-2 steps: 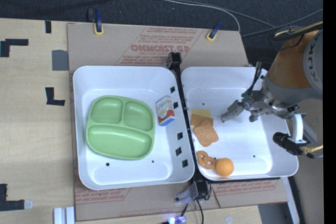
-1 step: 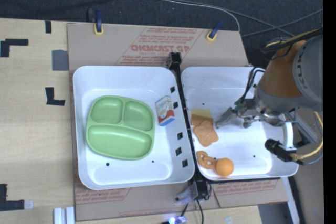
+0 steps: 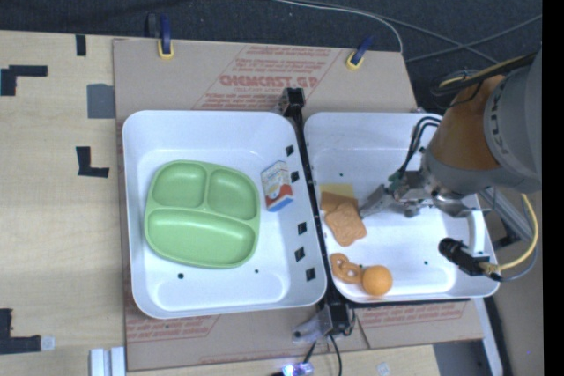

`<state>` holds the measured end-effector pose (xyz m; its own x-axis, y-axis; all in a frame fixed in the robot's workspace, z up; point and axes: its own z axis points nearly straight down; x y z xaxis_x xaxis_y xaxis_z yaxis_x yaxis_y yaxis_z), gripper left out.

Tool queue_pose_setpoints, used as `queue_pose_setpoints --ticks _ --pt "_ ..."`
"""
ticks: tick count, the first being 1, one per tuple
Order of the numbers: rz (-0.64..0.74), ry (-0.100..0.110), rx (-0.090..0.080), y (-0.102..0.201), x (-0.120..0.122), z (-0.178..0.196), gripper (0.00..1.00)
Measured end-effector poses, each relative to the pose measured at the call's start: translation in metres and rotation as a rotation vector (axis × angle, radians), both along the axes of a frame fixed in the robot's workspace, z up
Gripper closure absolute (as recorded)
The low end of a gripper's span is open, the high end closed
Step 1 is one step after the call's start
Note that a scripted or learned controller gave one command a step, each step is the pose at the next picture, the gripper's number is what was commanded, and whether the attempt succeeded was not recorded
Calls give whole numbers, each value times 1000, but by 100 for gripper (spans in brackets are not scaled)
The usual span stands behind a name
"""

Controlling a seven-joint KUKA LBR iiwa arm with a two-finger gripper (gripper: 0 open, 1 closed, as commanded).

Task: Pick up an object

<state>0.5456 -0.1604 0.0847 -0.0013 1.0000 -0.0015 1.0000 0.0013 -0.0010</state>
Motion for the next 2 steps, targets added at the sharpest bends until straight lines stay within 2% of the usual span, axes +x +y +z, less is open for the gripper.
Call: queue_pose_setpoints --ticks 1,2 --pt "-1 -4 -4 -1 0 12 100" --pt "0 -5 0 -5 4 74 100"
